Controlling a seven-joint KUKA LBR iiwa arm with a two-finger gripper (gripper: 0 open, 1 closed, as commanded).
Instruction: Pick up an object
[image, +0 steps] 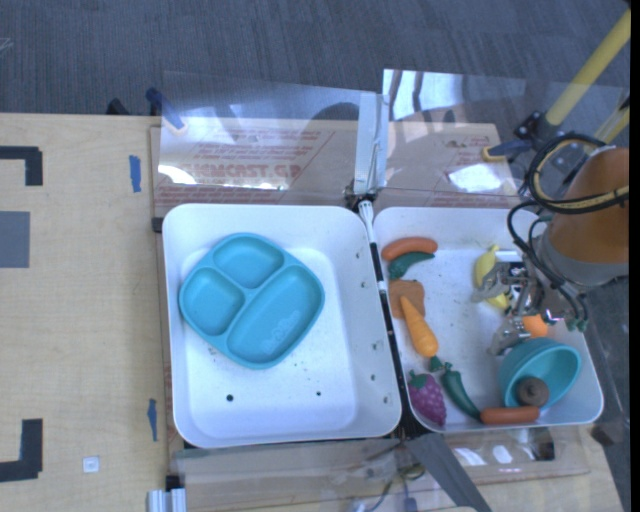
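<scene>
The gripper (515, 318) hangs low in the right bin (455, 290) at the frame's right, beside a yellow toy (486, 268) and just above a teal bowl (541, 372); its grip cannot be told. Nothing looks lifted, so the pick apparently remains undone.

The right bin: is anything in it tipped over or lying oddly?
Yes. The blue cup near the right bin's front right corner lies on its side, mouth facing the camera, something brown inside. The toy foods just lie scattered.

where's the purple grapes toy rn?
The purple grapes toy lies in the right bin, near its front-left corner, just below the carrot and beside the dark green pepper.
</scene>
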